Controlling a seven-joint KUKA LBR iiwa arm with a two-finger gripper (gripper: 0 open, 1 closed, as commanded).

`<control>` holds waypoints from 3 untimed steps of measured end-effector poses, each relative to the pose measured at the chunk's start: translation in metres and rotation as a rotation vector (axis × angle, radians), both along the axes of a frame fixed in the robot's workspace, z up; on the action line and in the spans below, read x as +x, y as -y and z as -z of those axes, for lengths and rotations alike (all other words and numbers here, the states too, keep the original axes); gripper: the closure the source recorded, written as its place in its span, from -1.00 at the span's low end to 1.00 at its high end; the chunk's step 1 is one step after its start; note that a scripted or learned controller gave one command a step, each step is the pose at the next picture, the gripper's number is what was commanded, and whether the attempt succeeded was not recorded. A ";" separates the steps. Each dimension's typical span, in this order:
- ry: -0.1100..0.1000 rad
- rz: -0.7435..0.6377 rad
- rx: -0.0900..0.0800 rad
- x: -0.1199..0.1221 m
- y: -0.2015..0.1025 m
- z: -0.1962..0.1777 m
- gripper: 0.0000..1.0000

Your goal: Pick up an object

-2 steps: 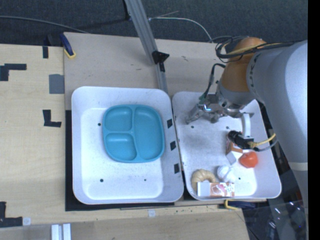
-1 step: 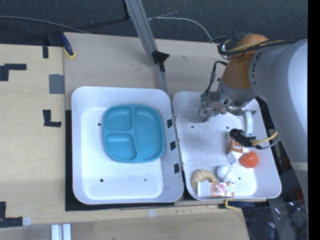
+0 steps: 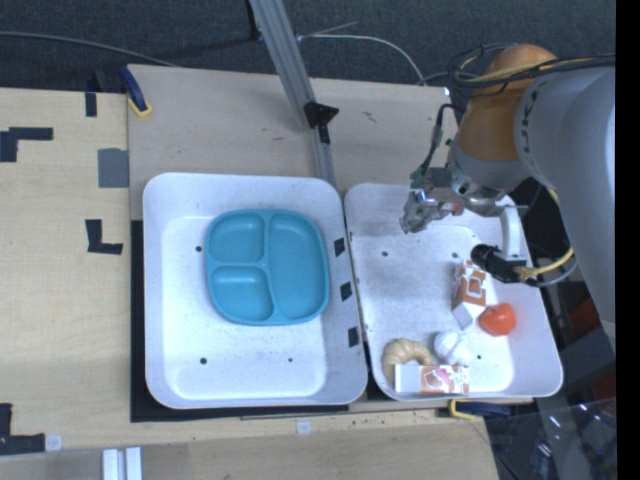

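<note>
- The tool (image 3: 415, 211) hangs over the upper left part of the right bin (image 3: 400, 288), above bare white floor; whether it is released or clenched cannot be told from this slanted view, and nothing is seen in it.
- The things to pick from lie crowded in that bin's lower right corner: a croissant (image 3: 405, 351), a small white object (image 3: 447, 345), a red-and-white carton (image 3: 433, 378) along the near wall, an orange-red round item (image 3: 497, 319) and a small printed packet (image 3: 469, 288) just above it.
- The left bin (image 3: 160, 298) holds a blue divided tray (image 3: 268, 266), well apart from the arm.
- Judging by the layout, no grasp has begun; the tool must travel toward the lower right cluster first.
- The croissant looks the best choice: it sits at the cluster's left edge with open floor beside it.
- A sound approach would descend straight down, spanning its narrow width.
- The carton touches the wall, so it would likely resist a clean grip.
</note>
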State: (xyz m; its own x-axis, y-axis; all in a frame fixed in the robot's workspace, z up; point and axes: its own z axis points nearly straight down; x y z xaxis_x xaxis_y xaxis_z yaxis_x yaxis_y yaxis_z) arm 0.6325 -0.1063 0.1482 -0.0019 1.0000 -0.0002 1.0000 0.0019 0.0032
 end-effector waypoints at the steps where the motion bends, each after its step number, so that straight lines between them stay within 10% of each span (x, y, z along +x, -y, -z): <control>1: 0.003 0.000 -0.001 -0.002 -0.003 -0.063 1.00; 2: 0.003 0.000 -0.001 0.001 -0.001 -0.127 1.00; 3: -0.006 -0.003 0.001 -0.020 -0.049 -0.109 1.00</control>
State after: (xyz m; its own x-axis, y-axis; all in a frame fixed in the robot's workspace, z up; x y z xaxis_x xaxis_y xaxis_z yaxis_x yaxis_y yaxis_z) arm 0.6128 -0.0574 0.2568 -0.0049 1.0000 0.0010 1.0000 0.0049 -0.0030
